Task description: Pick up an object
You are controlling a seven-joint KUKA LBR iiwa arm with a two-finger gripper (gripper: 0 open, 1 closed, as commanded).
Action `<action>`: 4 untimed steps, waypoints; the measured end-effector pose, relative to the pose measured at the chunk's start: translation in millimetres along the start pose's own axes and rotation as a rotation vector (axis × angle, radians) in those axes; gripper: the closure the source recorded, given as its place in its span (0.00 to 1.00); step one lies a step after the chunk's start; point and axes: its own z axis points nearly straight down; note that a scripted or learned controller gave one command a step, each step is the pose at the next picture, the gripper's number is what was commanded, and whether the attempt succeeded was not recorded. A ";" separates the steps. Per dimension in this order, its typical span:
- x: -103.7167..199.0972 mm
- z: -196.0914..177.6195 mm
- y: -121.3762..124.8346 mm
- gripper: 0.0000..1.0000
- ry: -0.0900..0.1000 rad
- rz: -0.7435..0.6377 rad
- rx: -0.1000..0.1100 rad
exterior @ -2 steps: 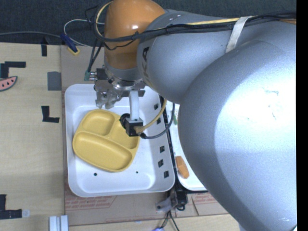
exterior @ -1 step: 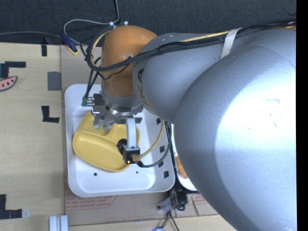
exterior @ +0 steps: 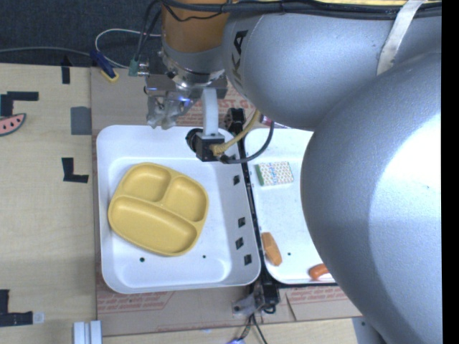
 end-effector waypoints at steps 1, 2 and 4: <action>0.0 0.7 -0.3 0.00 -0.001 0.000 0.002; 0.5 143.7 -21.3 0.00 -0.001 0.000 0.007; 1.5 242.0 7.9 0.00 0.003 -0.001 -0.004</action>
